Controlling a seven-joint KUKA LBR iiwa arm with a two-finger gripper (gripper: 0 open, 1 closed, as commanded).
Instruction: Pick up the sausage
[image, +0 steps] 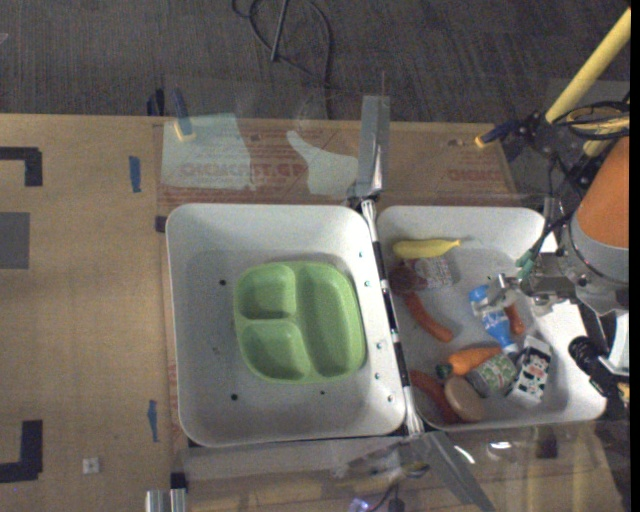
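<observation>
Two bins side by side on surface (80, 330). Divided plate (298, 320) in left bin (200, 250), far left of fingers (512, 285). In right bin (470, 222): banana (425, 247) up-left of fingers; sausage (428, 316) left-below them; carrot (472, 359) below; can (492, 375) just beside carrot; milk carton (535, 372) right of can.

Robotics laboratory bench: a plywood worktop (80, 330) marked with blue tape strips (133, 173) and black corner markers (24, 165), loose cables (290, 35) at 12 o'clock, dark carpet (120, 50) beyond.
</observation>
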